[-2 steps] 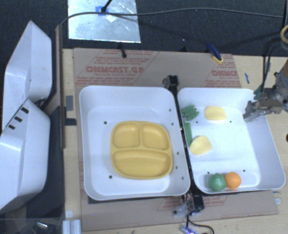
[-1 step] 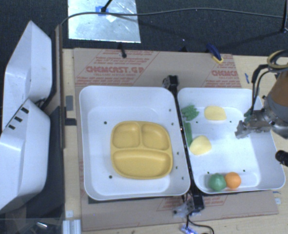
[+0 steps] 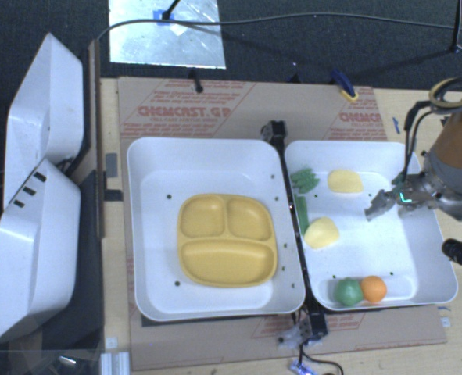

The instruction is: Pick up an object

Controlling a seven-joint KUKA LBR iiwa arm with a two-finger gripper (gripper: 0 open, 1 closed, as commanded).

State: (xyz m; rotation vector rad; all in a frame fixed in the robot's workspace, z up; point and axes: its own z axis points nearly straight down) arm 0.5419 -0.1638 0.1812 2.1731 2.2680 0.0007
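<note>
Yellow (image 3: 321,232), green (image 3: 349,291), orange (image 3: 374,289) objects in right bin (image 3: 430,287)

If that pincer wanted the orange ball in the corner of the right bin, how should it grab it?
Probably straight down from above, closing across the orange ball front to back. A green ball touches its left side and the right bin's wall runs close by, so sideways fingers have little room.
</note>
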